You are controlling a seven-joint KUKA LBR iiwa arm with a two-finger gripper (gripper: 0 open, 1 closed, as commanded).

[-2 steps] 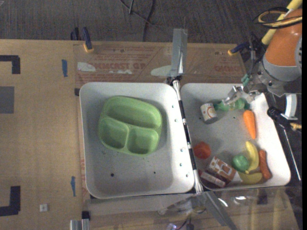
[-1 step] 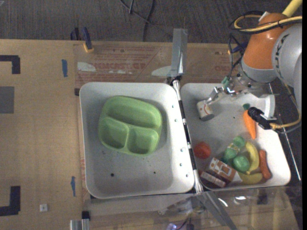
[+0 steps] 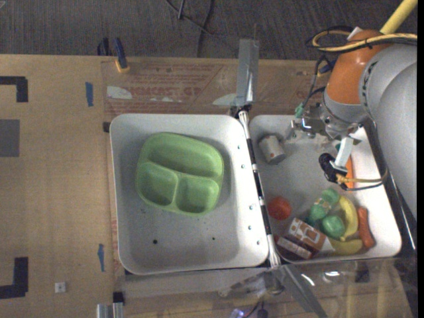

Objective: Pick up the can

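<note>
The gripper (image 3: 306,126) hangs over the far part of the right bin (image 3: 391,244), under the orange band of the arm (image 3: 371,78). Whether it is released or clenched, I cannot tell, because the wrist covers that part.

The can (image 3: 270,148) lies on its side in the right bin, a little to the left of the gripper and slightly nearer to the camera, close to the wall between the two bins. It is near the gripper, but nothing shows it being held.

Further toward the near edge from the gripper there are a red tomato (image 3: 279,208), a brown box (image 3: 303,237), green peppers (image 3: 328,214), a banana (image 3: 349,227) and a carrot (image 3: 365,226), all crowded together.

Well to the left of the gripper, the left bin (image 3: 129,244) carries a green divided plate (image 3: 179,172).
</note>
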